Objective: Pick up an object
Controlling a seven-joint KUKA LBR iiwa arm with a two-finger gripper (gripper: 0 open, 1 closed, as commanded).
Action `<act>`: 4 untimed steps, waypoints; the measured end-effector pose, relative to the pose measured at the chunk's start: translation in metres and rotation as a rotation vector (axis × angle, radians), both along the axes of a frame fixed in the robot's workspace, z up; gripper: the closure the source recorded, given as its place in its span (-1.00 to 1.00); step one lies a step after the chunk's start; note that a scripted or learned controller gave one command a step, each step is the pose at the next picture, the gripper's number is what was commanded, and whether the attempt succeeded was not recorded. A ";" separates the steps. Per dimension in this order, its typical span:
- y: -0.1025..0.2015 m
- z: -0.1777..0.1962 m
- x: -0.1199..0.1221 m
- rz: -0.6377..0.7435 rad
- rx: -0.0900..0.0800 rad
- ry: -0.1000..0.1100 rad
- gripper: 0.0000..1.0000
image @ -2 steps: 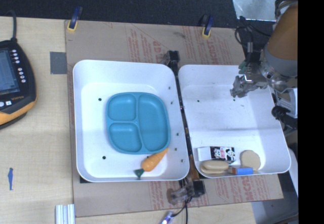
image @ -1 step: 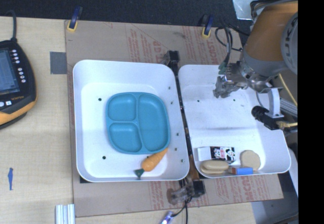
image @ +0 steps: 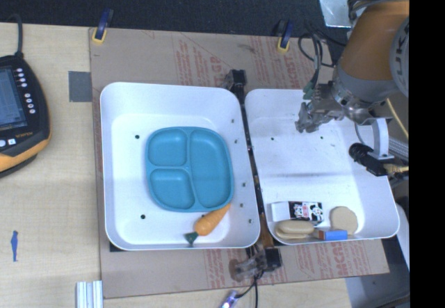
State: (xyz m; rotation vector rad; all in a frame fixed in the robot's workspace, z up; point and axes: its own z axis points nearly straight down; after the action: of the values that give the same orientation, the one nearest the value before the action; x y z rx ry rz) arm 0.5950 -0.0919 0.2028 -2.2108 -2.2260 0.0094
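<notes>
The pincer (image: 308, 121) hangs over the far part of the right bin (image: 313, 160), low above bare white floor, and nothing is seen in its grasp. Whether it is open or closed cannot be told from this angle. The arm (image: 372, 42) comes in from the right, its orange band above the bin's far right corner.

The things to pick lie well apart from the pincer, all crowded along the right bin's near wall. A small white box (image: 297, 211) with black print lies flat there. Just in front of it sits a tan oval loaf (image: 294, 230). To the right is a round tan disc (image: 343, 218), and a small blue piece (image: 334, 235) lies at the disc's near side, close to the loaf. Open floor lies between the pincer and this cluster.

In the left bin (image: 125, 160), a blue divided plate (image: 189, 167) fills the middle. A carrot (image: 211, 221) lies at its near right corner, tip toward the right wall.

Both bins rest on a cardboard sheet (image: 174, 56) on the worktop (image: 49, 195). A pendant (image: 17, 115) sits at the far left.
</notes>
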 end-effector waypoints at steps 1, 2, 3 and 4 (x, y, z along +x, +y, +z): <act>-0.001 0.010 0.000 0.001 -0.001 0.001 1.00; -0.002 0.021 0.001 0.002 -0.001 0.001 1.00; -0.003 0.031 0.001 0.003 -0.002 0.000 1.00; 0.073 -0.012 0.024 0.000 0.000 -0.001 1.00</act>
State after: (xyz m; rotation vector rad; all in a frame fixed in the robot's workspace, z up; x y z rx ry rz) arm 0.6194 -0.0187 0.1912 -2.2117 -2.2261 0.0077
